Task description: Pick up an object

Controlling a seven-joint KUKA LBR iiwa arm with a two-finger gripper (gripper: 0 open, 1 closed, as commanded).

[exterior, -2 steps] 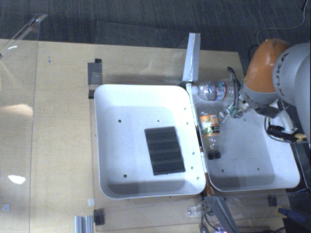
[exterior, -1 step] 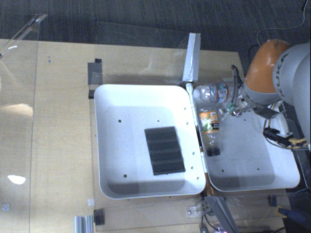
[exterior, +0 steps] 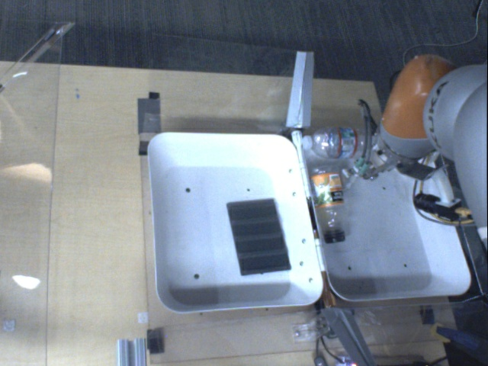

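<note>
1. Step in hand, as I judge it: the approach. The gripper (exterior: 371, 163) is low at the back of the right bin (exterior: 396, 280), close to a clear plastic bottle (exterior: 333, 142) lying on its side in that bin's back-left corner. Nothing is lifted.
2. Whether the jaws are open or closed, I cannot tell; the wrist hides them.
3. A second clear bottle with an orange label (exterior: 329, 201) lies along the right bin's left wall.
4. Next move likely calls for closing on the nearer bottle; round and clear, it may roll.
5. Edges: both bottles hug walls, leaving little room.
6. The left bin (exterior: 175, 227) holds a dark ribbed slab (exterior: 258, 236) with open floor around it.
</note>
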